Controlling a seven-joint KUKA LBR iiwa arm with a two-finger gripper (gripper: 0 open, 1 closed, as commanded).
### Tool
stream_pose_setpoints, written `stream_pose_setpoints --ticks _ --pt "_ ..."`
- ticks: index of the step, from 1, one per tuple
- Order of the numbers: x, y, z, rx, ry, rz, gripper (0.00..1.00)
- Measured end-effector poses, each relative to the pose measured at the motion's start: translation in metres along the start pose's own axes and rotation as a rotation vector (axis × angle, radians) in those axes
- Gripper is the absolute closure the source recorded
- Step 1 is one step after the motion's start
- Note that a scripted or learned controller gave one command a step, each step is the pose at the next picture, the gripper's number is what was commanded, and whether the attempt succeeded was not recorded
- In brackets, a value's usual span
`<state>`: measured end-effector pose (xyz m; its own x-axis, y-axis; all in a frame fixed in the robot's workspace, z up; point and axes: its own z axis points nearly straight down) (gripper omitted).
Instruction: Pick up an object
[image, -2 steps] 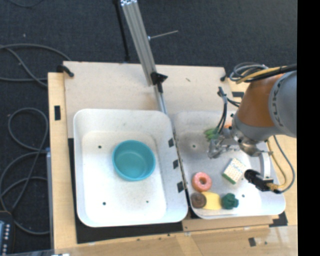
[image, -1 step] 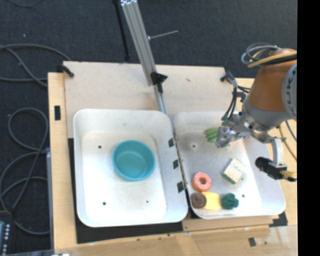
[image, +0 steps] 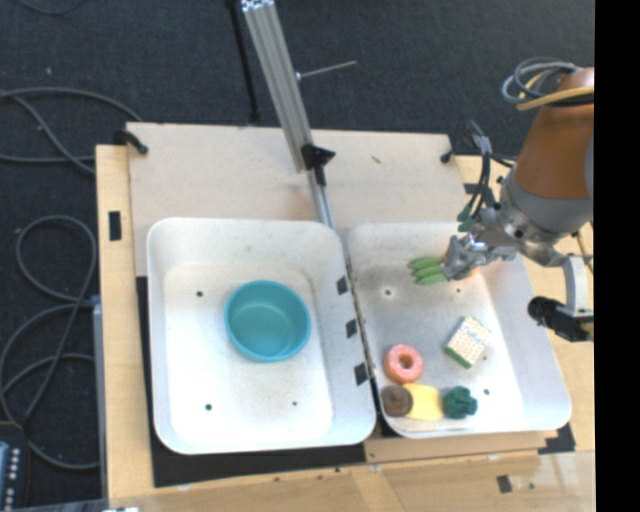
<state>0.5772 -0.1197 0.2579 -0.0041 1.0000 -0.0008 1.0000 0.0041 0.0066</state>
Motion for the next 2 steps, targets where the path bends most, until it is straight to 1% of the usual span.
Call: stream_pose_setpoints --ticks 1,2 --pt "0.057 -0.005 0.006 0.006 0.001 -0.003 1.0" --pt "0.1 -0.019 0.017 0.007 0.0 -0.001 1.0"
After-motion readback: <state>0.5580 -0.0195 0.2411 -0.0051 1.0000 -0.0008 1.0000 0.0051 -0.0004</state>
